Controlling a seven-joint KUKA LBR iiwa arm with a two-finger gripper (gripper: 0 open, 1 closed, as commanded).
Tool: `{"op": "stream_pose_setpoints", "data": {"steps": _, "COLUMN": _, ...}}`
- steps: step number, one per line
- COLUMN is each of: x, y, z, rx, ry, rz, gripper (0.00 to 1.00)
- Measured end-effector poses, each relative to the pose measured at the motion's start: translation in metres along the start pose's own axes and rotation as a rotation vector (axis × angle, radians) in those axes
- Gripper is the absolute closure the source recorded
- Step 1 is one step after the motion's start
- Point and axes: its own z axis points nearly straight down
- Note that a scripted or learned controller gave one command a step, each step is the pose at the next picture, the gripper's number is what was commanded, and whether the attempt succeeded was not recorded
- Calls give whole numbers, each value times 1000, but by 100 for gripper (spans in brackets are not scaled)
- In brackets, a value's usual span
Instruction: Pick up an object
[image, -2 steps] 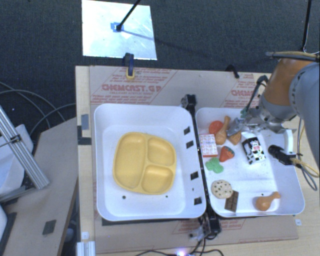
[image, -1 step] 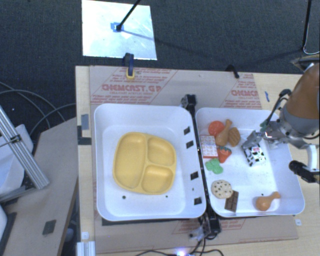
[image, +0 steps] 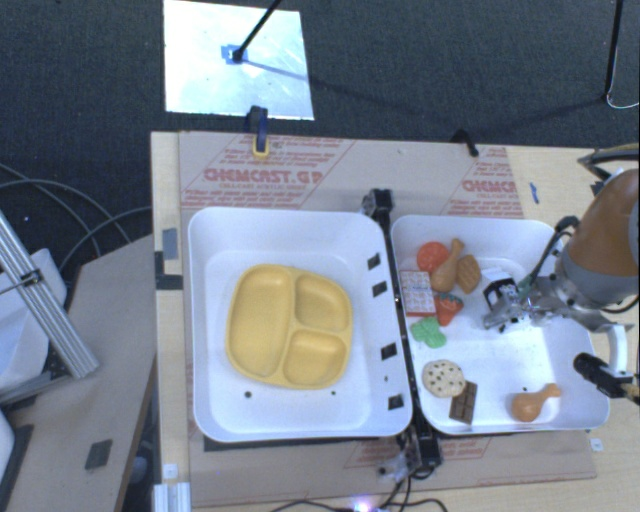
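The gripper (image: 500, 306) hangs over the right bin (image: 520, 236); whether it is spread or pressed together cannot be told. Toy food lies toward its 9 o'clock: a drumstick (image: 449, 263) near, a cookie (image: 441, 377) toward 7. Another drumstick (image: 534, 402) lies at 5.

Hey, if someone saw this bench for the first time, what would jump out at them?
Probably the yellow divided plate, lying alone in the left bin. Next, the toy food clustered along the right bin's left side: an orange drumstick, a cookie and a chocolate piece, with another drumstick near the front edge. The arm's tool hangs over that bin's middle.
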Motion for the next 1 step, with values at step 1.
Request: {"op": "stream_pose_setpoints", "data": {"steps": 1, "x": 1, "y": 4, "z": -15, "rx": -9, "ry": -2, "rz": -3, "gripper": 100}}
